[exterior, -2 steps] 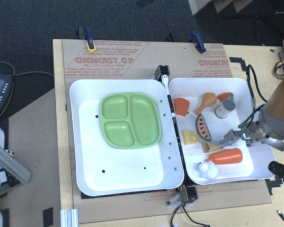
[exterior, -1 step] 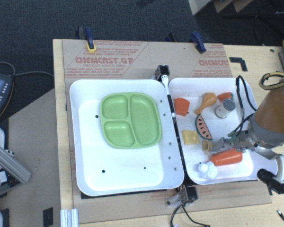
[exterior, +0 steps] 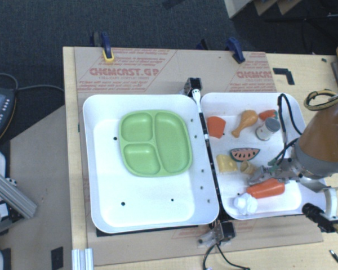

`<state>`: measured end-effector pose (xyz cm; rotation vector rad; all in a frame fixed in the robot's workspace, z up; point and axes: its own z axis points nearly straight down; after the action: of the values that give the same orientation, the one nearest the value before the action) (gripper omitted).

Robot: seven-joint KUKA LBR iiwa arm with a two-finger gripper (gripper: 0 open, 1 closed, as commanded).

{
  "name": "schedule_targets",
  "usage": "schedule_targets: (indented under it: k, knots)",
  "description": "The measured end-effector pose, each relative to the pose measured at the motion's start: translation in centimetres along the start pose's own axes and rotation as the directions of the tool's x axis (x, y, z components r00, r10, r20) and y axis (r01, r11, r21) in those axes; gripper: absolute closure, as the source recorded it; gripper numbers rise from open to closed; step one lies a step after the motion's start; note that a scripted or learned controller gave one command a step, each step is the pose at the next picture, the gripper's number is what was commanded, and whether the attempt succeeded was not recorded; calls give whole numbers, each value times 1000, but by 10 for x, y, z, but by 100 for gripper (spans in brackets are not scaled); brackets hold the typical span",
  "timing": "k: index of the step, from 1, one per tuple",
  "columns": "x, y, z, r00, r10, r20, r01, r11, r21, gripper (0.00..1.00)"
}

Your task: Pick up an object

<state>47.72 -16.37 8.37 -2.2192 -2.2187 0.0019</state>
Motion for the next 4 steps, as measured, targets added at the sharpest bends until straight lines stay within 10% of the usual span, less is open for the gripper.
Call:
schedule_targets:
  k: [1,4]
  knots:
    - [0,0,-11,1000,1,1,-1,1000,-3,100]
    - [-10,2,-143,1000,-2,4,2,1000,-8,100]
